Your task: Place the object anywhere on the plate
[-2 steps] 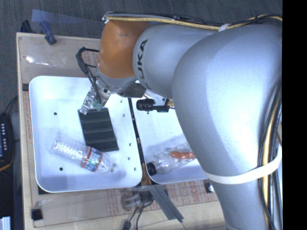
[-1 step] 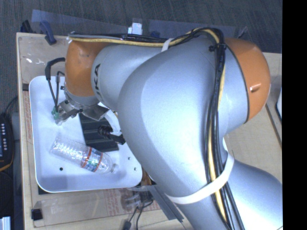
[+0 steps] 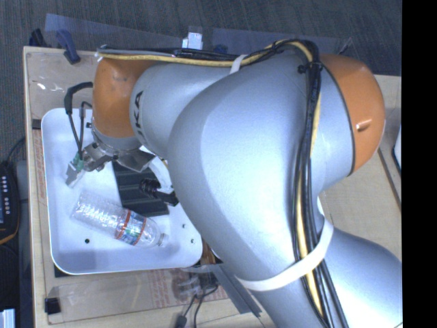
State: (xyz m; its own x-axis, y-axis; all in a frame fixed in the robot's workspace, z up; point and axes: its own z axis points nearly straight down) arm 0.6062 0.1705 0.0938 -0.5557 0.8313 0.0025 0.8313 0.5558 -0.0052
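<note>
A clear plastic bottle (image 3: 113,221) with a red and blue label lies on its side in the left white bin (image 3: 75,255), near the front. Its cap end points right. My gripper (image 3: 75,168) hangs low over the bin's left part, just above and behind the bottle's left end. A small greenish bit shows at its tip, too small to identify. My grey arm with its orange band (image 3: 113,101) reaches in from the right and hides the bin's right side and everything further right.
A blue clamp (image 3: 68,46) sits at the bench's back left corner. A black device (image 3: 5,200) lies off the bench at the left edge. Cables and a bracket (image 3: 194,285) stick out at the bin's front edge.
</note>
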